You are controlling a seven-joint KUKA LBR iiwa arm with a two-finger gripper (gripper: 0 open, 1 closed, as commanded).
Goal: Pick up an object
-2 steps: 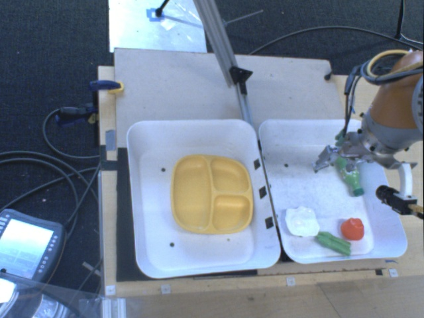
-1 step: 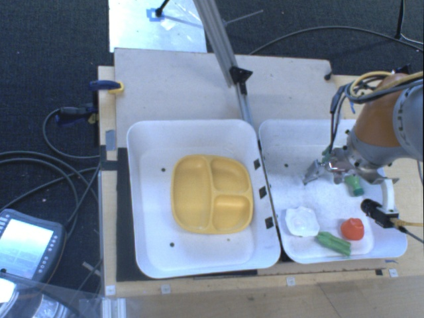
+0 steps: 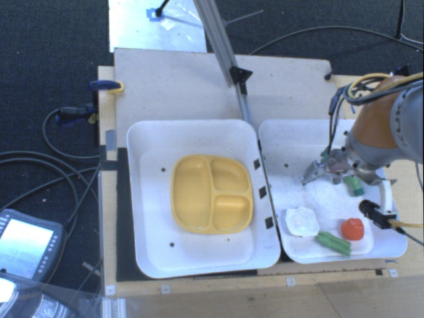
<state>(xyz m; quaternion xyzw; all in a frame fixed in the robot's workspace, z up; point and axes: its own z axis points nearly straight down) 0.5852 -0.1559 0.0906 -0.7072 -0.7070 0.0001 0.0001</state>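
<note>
Overhead, the single camera looked down at a slant on a counter (image 3: pixel 285 85) carrying two shallow white bins side by side. The left bin (image 3: pixel 149 244) held a yellow divided plate (image 3: pixel 212 193) lying flat near its middle. The right bin (image 3: pixel 278 138) held four small things toward its near edge: a white lumpy object (image 3: pixel 302 221), a green elongated piece (image 3: pixel 333 242) just beside it, a red-orange rounded object (image 3: pixel 352 228) close to that, and a small green block (image 3: pixel 354 185) farther back.

The grey arm with its orange band (image 3: pixel 373 123) reached in from the right, and its hand (image 3: pixel 333 168) hung low over the middle of the right bin, just beside the small green block. How far the hand was open could not be told from this angle, and nothing was visibly held in it.

Judging by this, the task was in its approach step, with no object yet lifted. The next move would likely call for settling the hand squarely over one object, perhaps the green block nearest it, closing on it, then lifting straight up.
</note>
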